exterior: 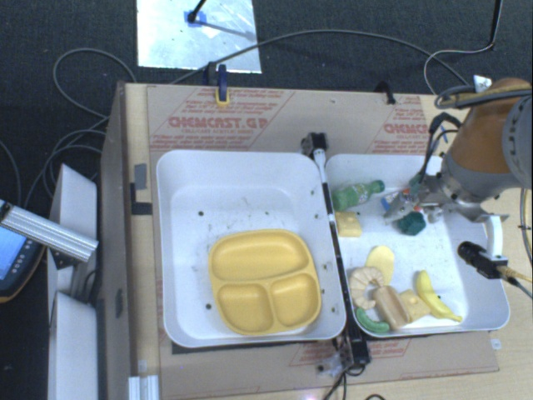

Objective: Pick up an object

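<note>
Hovering my pincer (414,197) low in the right bin (491,307), right above a dark teal lumpy thing (410,223); can't tell its state. Green plastic bottle (356,194) nearby, smooth banana (433,296) further off, yellow divided tray (265,278) next door.

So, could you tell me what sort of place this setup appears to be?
Probably a robotics lab test bench: a robot arm reaches over two white bins, toy food such as a banana fills one, and loose cables cross the dark floor.
</note>
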`<state>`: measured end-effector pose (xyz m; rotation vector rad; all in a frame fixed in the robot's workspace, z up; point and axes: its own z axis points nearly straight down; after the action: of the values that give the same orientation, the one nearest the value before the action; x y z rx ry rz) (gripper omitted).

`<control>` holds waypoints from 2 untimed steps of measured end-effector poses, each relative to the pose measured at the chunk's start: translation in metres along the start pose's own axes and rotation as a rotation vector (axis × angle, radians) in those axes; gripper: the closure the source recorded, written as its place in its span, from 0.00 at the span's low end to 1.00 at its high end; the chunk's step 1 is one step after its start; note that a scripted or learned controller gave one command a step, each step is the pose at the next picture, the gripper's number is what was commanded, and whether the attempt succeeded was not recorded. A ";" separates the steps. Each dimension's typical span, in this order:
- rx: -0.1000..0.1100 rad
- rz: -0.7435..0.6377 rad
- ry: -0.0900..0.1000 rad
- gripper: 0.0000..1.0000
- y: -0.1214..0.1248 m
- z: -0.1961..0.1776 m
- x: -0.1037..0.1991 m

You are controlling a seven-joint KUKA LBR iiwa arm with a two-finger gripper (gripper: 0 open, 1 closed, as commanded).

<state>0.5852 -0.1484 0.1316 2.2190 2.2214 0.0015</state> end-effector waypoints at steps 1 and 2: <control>0.002 0.000 0.000 0.00 0.004 0.048 -0.001; -0.001 -0.001 0.000 1.00 0.005 0.037 -0.001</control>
<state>0.5905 -0.1491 0.0950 2.2175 2.2225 0.0026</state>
